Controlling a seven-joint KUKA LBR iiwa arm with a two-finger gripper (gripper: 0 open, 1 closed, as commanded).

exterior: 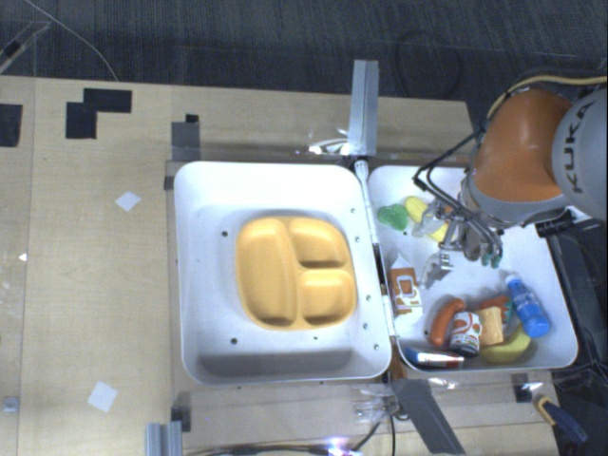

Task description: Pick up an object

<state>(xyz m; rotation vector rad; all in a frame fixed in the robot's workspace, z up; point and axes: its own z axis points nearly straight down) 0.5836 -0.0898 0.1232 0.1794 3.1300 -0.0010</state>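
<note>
My gripper [465,259] hangs over the upper middle of the right bin [560,350], below the arm's orange band. It is open and nothing sits between its fingers. Just to its upper left lie a yellow object [418,209] and a green object [393,217]. An orange and white box [405,291] lies to its lower left. Along the bin's near side are a red sausage [444,319], a small can [465,333], a banana [507,348], a blue bottle [527,308] and a marker [435,357].
The left bin [204,350] holds a yellow divided tray [293,272]. A metal post [364,112] stands behind the wall between the bins. Black blocks [95,110] lie on the bench at the far left.
</note>
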